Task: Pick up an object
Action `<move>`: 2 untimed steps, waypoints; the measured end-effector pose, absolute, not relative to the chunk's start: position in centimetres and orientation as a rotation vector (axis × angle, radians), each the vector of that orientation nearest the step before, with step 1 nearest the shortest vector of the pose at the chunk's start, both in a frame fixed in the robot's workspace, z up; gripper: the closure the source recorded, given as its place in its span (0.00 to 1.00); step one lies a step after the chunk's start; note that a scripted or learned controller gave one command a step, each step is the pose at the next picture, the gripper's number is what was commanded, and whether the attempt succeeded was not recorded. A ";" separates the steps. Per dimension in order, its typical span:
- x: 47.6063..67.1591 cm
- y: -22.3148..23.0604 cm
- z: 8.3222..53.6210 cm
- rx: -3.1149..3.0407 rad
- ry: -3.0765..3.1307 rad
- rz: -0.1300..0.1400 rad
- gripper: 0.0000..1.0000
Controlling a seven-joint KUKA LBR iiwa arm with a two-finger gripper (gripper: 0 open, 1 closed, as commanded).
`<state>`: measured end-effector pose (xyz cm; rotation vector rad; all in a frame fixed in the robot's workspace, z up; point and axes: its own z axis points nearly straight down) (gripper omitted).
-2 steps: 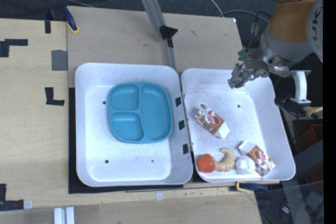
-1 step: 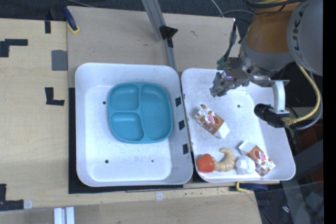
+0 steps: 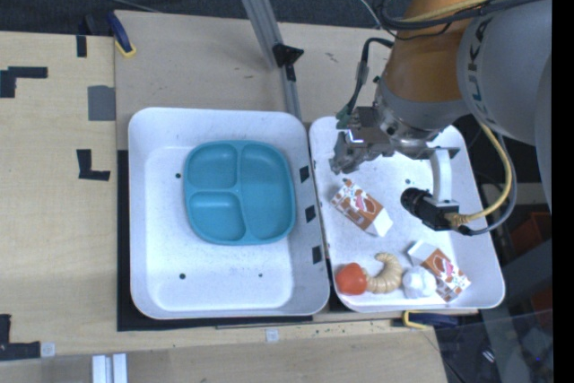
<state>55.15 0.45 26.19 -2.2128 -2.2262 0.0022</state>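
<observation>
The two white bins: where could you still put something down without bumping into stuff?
Left bin: bare floor along the front, below the blue divided plate. Right bin: crowded along the front by the tomato, croissant and a carton; another carton sits mid-bin under the gripper.

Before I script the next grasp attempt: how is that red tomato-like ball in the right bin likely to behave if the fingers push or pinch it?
The red ball looks round and smooth, so it would probably roll or slip from a pinch. It sits against the croissant and near the bin wall, which may stop it rolling but crowd the fingers.
</observation>
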 end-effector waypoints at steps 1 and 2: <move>54.7 4.7 25.3 -2.214 -2.226 0.003 1.00; 54.3 9.1 24.9 -2.213 -2.226 0.003 1.00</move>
